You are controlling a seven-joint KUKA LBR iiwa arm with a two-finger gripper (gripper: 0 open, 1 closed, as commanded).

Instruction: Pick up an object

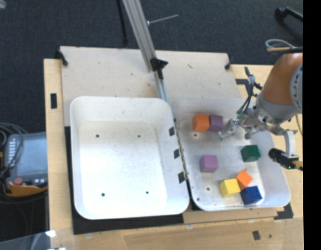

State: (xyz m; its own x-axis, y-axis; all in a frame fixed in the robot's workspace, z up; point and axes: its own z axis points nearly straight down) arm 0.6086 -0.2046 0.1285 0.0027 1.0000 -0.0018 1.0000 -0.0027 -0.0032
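You have the arm [282, 85] coming in from the right over the right bin [277, 199], with the tool [238, 129] low above the bin floor, just right of the small purple block [216, 122]. You cannot tell how far the tool is open; its metal parts blur together, and nothing is clearly seen between its fingers.

The small purple block touches an orange block [201, 123] on its left, and both sit near the bin's back left part, not far from the inner wall. A larger purple block [208, 163] lies alone in the middle left with bare floor all around it. The green block [250, 152] sits just below the tool, apart from the others. Toward the front, a yellow block [229, 187], a second orange block [244, 178] and a blue block [251, 195] are packed together, touching or nearly so, close to the front rim.

The left bin [77, 108] offers you a wide bare floor. The two bins meet along a narrow seam with dark clips.

A slanted metal rail [140, 27] crosses the back of the desk [53, 134] and ends near the bins' shared corner. The arm's upper part is cut off at the right. A grey box [27, 158] and cables at the left are partly out of view.
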